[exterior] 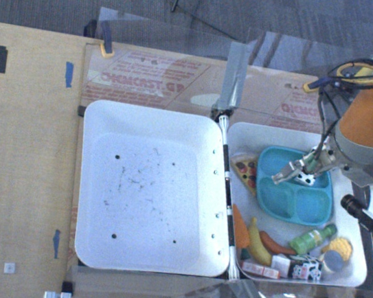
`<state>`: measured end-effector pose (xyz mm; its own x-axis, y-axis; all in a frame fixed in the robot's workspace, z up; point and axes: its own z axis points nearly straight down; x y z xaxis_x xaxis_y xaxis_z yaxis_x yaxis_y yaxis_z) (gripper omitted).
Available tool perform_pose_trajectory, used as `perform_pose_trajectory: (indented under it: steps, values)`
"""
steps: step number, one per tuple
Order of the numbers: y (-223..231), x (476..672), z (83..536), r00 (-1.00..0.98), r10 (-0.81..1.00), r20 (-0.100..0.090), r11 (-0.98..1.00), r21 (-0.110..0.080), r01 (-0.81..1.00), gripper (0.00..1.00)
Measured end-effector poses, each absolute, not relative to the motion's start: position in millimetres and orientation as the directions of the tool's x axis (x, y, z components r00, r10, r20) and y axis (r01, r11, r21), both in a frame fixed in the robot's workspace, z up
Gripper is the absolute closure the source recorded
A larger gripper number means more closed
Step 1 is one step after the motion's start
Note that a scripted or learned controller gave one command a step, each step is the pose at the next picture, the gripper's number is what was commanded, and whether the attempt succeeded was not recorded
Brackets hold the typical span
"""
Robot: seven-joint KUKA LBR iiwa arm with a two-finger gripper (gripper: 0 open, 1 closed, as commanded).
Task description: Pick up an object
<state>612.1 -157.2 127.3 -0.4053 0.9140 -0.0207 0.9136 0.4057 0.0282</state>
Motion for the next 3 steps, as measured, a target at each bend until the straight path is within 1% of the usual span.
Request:
perform_pose_trajectory:
  steps: [1,2,3]
  values:
    - [-135,592.3,97,-0.574,0.818,-0.022,0.575,0.024,0.818,0.00]
    - [-147,637.5,98,-0.421,0.906,0.035,0.422,-0.034,0.906,0.00]
    - [-112,616.2,95,-0.443,0.897,-0.016,0.443,0.010,0.897,0.00]
